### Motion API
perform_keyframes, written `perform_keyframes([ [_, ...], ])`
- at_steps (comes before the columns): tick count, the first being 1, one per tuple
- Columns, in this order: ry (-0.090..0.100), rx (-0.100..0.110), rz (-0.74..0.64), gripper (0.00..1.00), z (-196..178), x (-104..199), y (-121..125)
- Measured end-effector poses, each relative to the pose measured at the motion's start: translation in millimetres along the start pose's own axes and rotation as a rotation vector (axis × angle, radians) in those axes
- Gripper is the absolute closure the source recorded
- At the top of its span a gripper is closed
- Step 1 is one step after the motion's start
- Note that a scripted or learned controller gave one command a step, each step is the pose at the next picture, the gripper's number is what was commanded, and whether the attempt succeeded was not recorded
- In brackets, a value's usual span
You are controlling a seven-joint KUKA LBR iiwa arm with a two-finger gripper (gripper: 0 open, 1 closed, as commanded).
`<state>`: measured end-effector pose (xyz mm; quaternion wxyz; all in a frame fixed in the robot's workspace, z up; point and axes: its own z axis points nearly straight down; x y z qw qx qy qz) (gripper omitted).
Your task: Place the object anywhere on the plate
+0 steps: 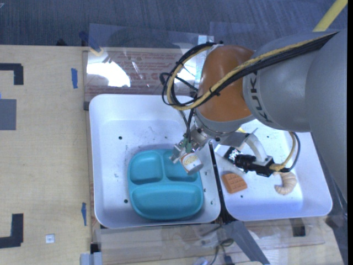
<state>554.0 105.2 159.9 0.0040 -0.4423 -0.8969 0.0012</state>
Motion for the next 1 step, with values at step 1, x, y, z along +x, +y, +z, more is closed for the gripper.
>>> perform_keyframes([
  [1, -0.002, -0.001, 0.005, 0.00, -0.6, -3.2, -1.3],
])
